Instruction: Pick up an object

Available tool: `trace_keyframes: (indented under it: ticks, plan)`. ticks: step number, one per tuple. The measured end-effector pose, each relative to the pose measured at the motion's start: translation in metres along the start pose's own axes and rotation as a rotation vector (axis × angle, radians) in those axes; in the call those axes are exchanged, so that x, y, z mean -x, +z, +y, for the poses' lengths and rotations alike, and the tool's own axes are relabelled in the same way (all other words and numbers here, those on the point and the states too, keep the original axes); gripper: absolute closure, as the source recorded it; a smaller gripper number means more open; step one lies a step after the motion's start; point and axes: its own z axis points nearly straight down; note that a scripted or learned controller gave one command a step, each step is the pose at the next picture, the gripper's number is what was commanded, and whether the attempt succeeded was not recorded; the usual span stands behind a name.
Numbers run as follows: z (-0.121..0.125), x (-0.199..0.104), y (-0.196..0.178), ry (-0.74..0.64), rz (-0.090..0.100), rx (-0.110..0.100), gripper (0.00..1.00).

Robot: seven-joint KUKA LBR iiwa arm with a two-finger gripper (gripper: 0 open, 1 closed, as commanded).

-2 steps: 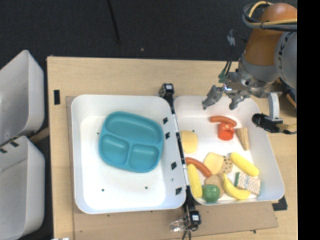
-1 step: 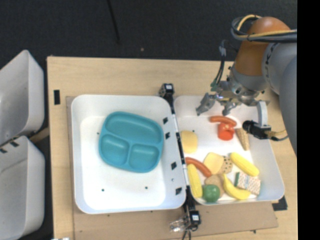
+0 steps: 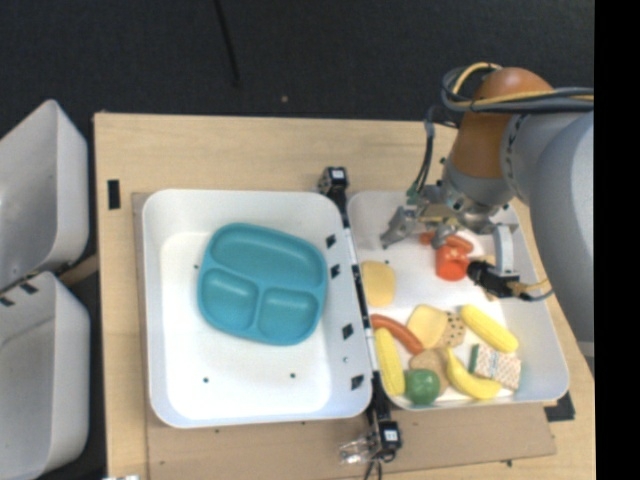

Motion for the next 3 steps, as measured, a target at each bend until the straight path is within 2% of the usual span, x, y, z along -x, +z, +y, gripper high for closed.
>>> trace_keyframes:
  ticks: [1,2,3]
  plan:
    - [0.000,0.001,0.015,0.002,-0.001,0.004,0.00]
    - [0.000,0.002,0.008,0.003,0.000,0.001,1.00]
    - [0.005,0.001,-0.033,-0.002,0.000,0.010,1.00]
